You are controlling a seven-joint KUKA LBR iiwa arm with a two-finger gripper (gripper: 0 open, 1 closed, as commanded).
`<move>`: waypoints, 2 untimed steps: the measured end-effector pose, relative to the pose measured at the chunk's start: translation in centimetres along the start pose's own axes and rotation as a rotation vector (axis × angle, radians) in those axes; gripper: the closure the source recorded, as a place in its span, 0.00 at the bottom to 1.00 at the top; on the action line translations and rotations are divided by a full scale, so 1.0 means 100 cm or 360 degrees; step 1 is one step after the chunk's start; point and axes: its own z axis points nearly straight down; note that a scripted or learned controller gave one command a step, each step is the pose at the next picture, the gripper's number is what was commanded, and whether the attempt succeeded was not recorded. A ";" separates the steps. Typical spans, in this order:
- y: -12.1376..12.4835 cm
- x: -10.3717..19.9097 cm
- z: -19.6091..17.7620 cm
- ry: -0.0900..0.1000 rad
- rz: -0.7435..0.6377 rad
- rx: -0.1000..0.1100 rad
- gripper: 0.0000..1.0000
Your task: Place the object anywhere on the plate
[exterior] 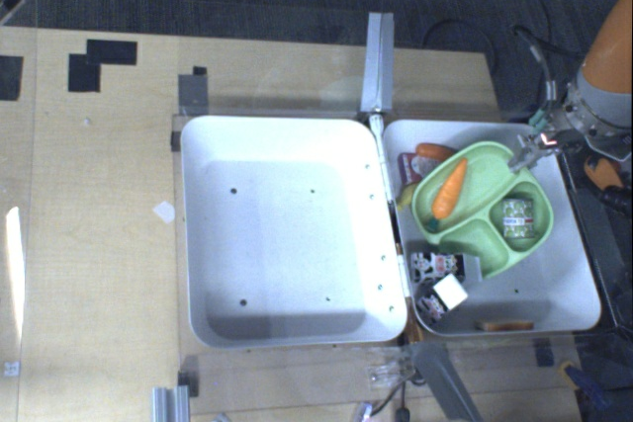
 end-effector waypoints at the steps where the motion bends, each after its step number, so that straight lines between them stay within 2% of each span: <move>1: 0.001 0.000 -0.002 -0.0002 0.0000 -0.0008 0.00; 2: 0.031 -0.036 0.057 -0.0001 0.0090 -0.0010 0.00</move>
